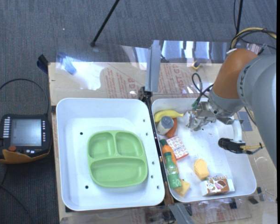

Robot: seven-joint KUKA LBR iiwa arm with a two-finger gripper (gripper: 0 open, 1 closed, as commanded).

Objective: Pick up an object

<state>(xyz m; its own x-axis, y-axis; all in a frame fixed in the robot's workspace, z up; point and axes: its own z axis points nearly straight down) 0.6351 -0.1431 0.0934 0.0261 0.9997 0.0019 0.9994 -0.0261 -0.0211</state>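
My gripper (194, 122) hangs over the back of the right bin (224, 169), a little right of a yellow banana (168, 114) and a small grey-capped jar (166, 123). Nothing shows between its fingers. Along the bin's left wall lie a red-and-white patterned packet (177, 147) and a green bottle with an orange top (170, 167). A yellow-orange block (201, 168) and a small brown-and-white carton (217, 185) sit toward the bin's front.
The left bin (74, 125) holds a green divided plate (117, 158). A grey upright post (152, 73) stands behind the divider between the bins. A teach pendant (22, 138) lies on the floor at the left.
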